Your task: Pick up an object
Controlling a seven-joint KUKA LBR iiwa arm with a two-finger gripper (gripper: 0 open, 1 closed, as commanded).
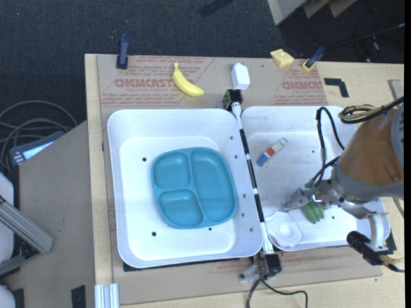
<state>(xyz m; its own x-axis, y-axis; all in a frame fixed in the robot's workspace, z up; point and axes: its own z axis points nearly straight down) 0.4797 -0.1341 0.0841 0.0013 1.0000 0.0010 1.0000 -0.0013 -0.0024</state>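
Note:
My gripper [307, 201] is low in the right bin [282, 124], near its front, with the grey and orange arm [372, 156] coming in from the right. A small green object [314, 213] lies right at the gripper's tip, partly hidden by it. A white round object [284, 231] sits in the bin's front left corner, just left of the gripper. A small blue, white and red object [271, 153] lies further back in the same bin, well apart from the gripper.
The left bin [128, 140] holds a blue divided plate [192, 187]. Behind the bins on the board lie a yellow banana [185, 83], a white block [241, 76], a yellow piece [281, 58] and a blue clip [122, 50]. Black cables loop beside the arm.

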